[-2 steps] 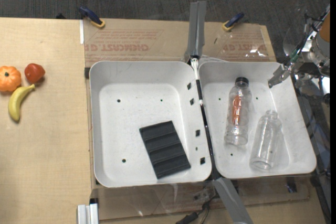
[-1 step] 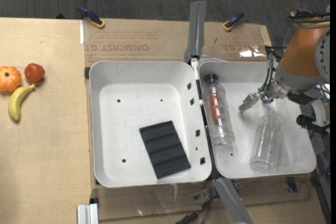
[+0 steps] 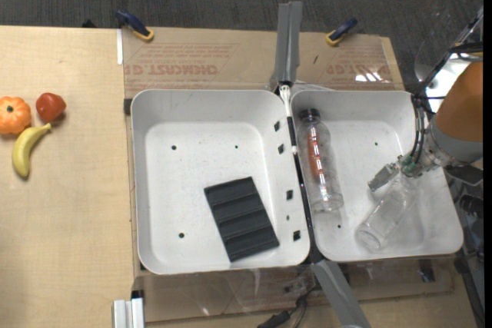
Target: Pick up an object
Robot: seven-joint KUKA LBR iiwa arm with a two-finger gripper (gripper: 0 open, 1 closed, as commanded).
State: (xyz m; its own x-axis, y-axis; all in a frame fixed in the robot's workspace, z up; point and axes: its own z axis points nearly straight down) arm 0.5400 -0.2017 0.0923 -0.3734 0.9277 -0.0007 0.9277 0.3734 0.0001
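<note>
The right bin (image 3: pixel 361 99) holds a clear plastic bottle (image 3: pixel 319 161) with a red label, lying lengthwise along its left wall. A clear tumbler (image 3: pixel 382 219) lies on its side near that bin's front right corner. My gripper (image 3: pixel 388 177) reaches in from the right and sits low at the tumbler's upper end, touching or just above it. A black ribbed block (image 3: pixel 241 217) lies flat in the left bin (image 3: pixel 140 165), towards its front.
On the wooden bench at far left lie an orange fruit (image 3: pixel 13 116), a red fruit (image 3: pixel 51 107) and a banana (image 3: pixel 27 150). Two clamps (image 3: pixel 134 24) (image 3: pixel 340 30) pin the cardboard behind the bins. A grey divider bar (image 3: pixel 287 50) runs between the bins.
</note>
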